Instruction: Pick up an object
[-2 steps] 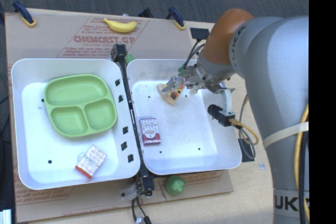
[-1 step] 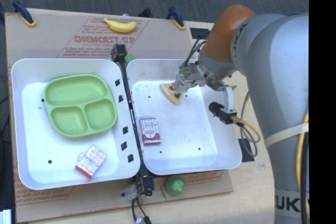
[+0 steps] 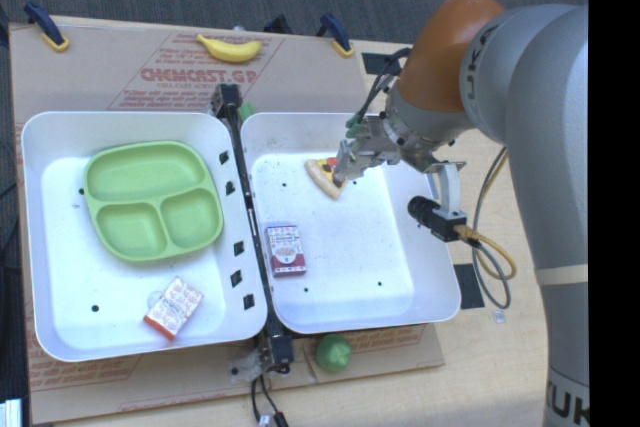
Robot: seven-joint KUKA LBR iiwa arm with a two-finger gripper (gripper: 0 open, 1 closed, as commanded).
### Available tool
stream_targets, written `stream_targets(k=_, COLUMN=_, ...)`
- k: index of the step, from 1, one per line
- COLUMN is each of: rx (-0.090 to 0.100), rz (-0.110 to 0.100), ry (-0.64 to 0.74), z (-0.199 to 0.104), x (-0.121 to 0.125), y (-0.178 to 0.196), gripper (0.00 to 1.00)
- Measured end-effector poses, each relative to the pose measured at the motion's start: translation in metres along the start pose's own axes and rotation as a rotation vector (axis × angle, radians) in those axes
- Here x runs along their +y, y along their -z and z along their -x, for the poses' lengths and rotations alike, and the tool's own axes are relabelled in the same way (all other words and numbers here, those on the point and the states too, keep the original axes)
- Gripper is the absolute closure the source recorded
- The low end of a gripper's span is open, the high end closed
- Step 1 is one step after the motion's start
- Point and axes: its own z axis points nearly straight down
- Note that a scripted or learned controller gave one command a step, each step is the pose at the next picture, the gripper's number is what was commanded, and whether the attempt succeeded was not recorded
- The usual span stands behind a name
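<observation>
From the camera view, the grey arm reaches in from the right and its end effector [image 3: 347,165] is down in the right bin [image 3: 400,290], at its far edge. The end effector sits right at a pizza slice toy [image 3: 323,174]; whether it grips the slice, I cannot tell. A small red box [image 3: 285,249] lies in the same bin near the divider. The left bin [image 3: 50,215] holds a green divided plate [image 3: 152,200] and a red-and-white packet [image 3: 173,306]. A banana [image 3: 229,46] rests on the desk's cardboard behind the bins, and a green ball [image 3: 334,352] in front.
</observation>
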Motion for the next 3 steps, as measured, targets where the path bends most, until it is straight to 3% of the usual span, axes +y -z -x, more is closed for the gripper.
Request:
stream_targets(k=1, rx=0.0, rz=-0.002, ry=-0.001, z=0.0, x=-0.001, y=-0.001, gripper=0.0)
stream_targets(k=2, rx=-0.004, rz=0.005, ry=0.003, z=0.0, x=0.049, y=-0.087, gripper=0.0)
stream_targets(k=3, rx=-0.004, rz=0.006, ry=0.006, z=0.0, x=0.05, y=-0.076, gripper=1.0)
